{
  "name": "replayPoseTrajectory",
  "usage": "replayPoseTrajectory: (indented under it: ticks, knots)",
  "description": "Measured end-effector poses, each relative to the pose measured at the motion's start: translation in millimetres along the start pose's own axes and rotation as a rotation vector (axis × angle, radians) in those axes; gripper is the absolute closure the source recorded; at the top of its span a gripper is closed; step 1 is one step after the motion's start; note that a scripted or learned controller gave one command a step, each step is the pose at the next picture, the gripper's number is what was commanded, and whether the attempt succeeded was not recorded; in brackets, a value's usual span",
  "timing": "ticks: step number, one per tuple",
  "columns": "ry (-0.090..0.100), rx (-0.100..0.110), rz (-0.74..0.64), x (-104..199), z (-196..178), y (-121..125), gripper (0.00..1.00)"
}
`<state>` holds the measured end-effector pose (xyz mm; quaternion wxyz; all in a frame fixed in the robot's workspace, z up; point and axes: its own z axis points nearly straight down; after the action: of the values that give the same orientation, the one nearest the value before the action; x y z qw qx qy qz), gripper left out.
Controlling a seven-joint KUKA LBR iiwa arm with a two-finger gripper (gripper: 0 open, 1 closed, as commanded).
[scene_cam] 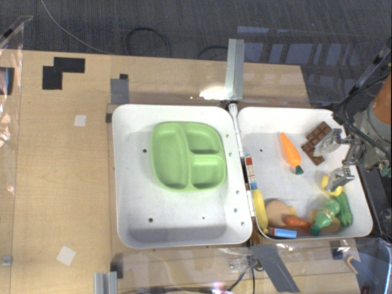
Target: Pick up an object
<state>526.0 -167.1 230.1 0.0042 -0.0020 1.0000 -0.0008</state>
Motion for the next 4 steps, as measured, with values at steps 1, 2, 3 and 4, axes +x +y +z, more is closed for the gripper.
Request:
replayPoseTrajectory:
  ticks: [1, 2, 3, 4]
  knots:
    - [0.01, -0.003, 0.171, -13.7, 118.0, 29.3, 0.0]
    - [-0.004, 0.0, 0.244, -47.6, 140.7, 41.6, 0.0]
    - [-0.006, -0.002, 0.288, -92.5, 141.6, 56.4, 0.0]
    - [-0.006, -0.001, 0.353, -76.0, 141.0, 66.6, 0.0]
